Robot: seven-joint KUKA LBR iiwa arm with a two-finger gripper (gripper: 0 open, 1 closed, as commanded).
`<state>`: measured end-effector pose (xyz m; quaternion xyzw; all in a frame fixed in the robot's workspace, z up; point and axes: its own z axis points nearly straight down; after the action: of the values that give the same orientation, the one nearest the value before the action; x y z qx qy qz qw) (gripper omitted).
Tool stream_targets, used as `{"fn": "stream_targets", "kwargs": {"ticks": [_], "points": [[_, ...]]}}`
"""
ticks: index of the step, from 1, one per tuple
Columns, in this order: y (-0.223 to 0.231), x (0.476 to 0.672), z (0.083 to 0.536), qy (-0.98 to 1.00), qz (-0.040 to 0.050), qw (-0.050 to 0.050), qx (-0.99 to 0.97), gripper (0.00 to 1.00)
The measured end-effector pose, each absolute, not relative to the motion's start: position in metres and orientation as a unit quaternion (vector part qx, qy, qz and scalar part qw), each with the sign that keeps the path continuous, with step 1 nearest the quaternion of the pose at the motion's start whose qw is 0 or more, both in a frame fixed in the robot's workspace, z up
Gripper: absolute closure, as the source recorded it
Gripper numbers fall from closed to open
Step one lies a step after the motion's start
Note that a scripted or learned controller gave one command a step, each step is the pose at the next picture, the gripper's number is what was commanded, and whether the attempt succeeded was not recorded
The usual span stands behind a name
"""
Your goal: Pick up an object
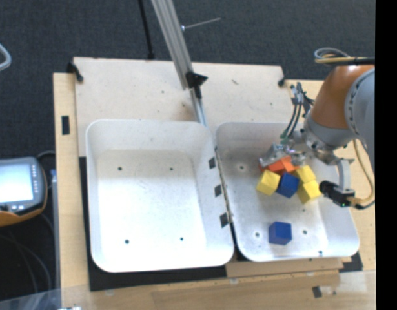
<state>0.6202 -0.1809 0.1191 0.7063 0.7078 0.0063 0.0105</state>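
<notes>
The gripper (283, 158) is seen low over the right bin (250, 237), hung from the grey arm (337, 108) w/ the orange band. Whether it is released, clenched or grasping cannot be told; that part is hidden by the wrist hardware and the cluster below.

Directly under the gripper an orange block (281, 166) is seen, touching or nearly so. Just below-left of the gripper a yellow cube (268, 183) lies; just below it a blue cube (288, 185), pressed against the orange one. To the gripper's lower right two more yellow blocks (307, 185) are stacked or abutted, exact contact not resolvable. Well below the gripper, apart from the cluster, a lone blue cube (280, 232) sits. Far to the gripper's left the left bin (101, 173) is found.

Risks, as judged:
- The cluster is tightly packed, so a neighbour could be pinched along w/ the target, or the descent blocked by an adjacent cube.
- Blocks appear tilted; a corner grasp could be made and the piece slipped on lift.
- Neighbours could be shoved aside, so the grasp closes on nothing.
- The cable (295, 118) near the wrist might snag.
</notes>
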Motion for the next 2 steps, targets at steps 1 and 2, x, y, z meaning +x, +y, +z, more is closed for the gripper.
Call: {"fn": "stream_targets", "kwargs": {"ticks": [1, 2], "points": [[-0.181, 0.622, 0.133, 0.708, 0.0084, 0.015, 0.706, 1.0], [-0.183, 0.671, 0.26, 0.709, 0.0029, 0.006, 0.706, 1.0]]}}
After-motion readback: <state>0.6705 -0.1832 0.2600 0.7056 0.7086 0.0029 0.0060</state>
